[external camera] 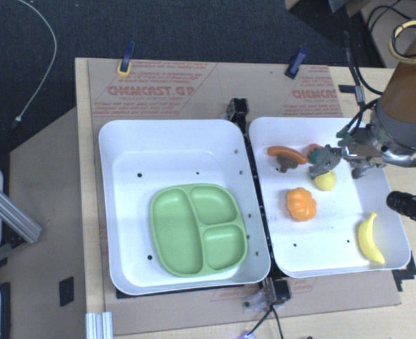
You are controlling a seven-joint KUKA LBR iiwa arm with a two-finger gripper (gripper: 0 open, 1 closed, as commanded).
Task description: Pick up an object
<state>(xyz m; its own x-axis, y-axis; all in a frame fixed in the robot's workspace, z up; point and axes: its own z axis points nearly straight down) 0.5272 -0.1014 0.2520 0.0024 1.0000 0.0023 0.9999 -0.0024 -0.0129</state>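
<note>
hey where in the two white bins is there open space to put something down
Left bin: bare floor behind the green divided plate and along its left side. Right bin: bare patch at the front between the orange pepper and the banana. Crowded at the back right, where the gripper, carrot and lemon cluster.

The arm (405, 111) is running off the right edge, so you are seeing just its wrist end. The gripper (325, 162) is covering the top of the yellow object (325, 182) beneath it; its shape is staying unclear to you. A small orange-red piece (313, 149) beside the gripper is lying partly hidden and too small to identify.
</note>
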